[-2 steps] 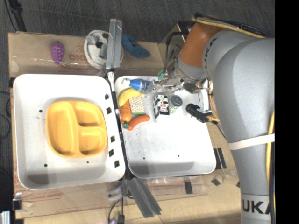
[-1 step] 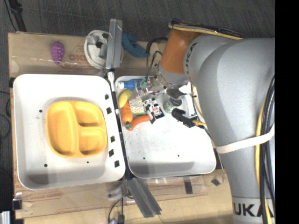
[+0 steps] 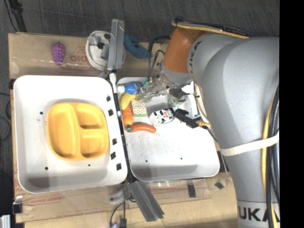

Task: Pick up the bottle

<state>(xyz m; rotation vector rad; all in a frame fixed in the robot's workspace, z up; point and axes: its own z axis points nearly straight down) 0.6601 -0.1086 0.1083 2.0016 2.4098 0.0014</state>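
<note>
Presently on the surface [image 3: 33, 56]: two shallow white bins side by side. Left bin [image 3: 28, 127], left half of the frame, holds a yellow divided tray [image 3: 78, 129] near its middle. Right bin [image 3: 175, 160], centre of the frame, holds a cluster along its upper left edge: the bottle [image 3: 129, 88], white with a blue cap, lying on its side in the upper left corner; a yellow item [image 3: 125, 101] just below it; an orange item [image 3: 128, 118] lower still; a red-orange item [image 3: 142, 128] beside that; a small patterned box [image 3: 138, 109]; a black-and-white printed piece [image 3: 161, 116]. Arm enters from the right, orange band uppermost. Claw [image 3: 153, 90] sits just right of the bottle, over the bin's upper edge; whether it is apart or together cannot be told. Upper left of the frame, outside the bins: a purple item [image 3: 58, 52] and a coil of white cable [image 3: 98, 49].
</note>
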